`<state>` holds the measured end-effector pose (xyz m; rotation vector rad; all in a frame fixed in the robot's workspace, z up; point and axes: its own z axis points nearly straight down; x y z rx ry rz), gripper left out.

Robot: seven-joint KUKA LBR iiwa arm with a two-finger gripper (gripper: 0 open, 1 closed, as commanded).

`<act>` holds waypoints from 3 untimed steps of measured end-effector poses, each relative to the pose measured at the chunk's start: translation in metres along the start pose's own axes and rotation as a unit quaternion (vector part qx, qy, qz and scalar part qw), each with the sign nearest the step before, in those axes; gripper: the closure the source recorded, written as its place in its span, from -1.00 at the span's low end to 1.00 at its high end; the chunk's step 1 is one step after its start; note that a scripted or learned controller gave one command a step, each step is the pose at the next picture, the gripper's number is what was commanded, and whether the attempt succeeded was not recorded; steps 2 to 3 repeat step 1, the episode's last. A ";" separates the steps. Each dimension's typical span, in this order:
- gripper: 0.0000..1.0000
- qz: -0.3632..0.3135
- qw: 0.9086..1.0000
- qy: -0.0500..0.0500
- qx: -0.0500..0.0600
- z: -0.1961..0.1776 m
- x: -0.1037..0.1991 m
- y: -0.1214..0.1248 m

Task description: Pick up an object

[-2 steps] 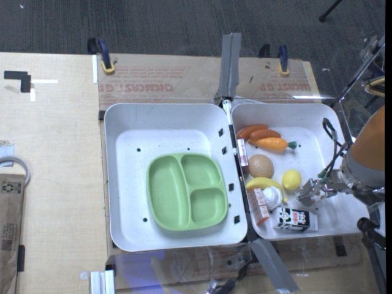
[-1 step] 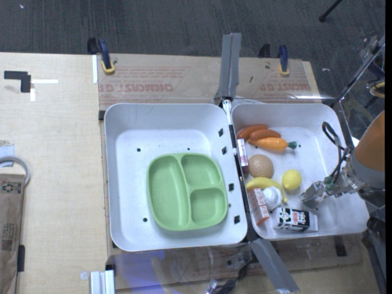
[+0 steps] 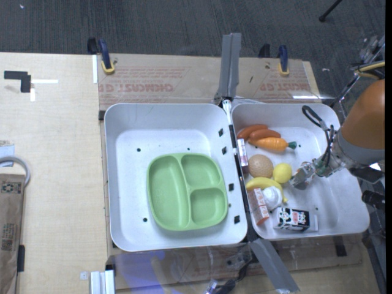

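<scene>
Toy food crowds the left half of the right bin [image 3: 343, 216]: two carrots [image 3: 266, 138], a brown egg [image 3: 260, 165], a lemon [image 3: 282, 173], a banana [image 3: 263, 183] and a small milk carton [image 3: 294, 219]. Just right of the lemon, the pincer [image 3: 303, 176] is low in this bin; whether it is spread or pinching anything I cannot tell. A green divided plate [image 3: 187, 190] lies in the left bin [image 3: 122, 164].

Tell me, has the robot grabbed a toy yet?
Not yet, it seems. The claw is down in the right bin, close beside the lemon, and I see nothing between its tips. The carrot, banana and milk carton lie in that bin. Grabbing and lifting are left.
</scene>
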<state>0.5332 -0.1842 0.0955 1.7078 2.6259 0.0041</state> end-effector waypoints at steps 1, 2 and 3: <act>1.00 0.096 0.995 0.002 0.004 -0.115 0.047 0.016; 1.00 0.096 0.995 0.002 0.004 -0.115 0.047 0.016; 1.00 0.096 0.995 0.002 0.004 -0.115 0.047 0.016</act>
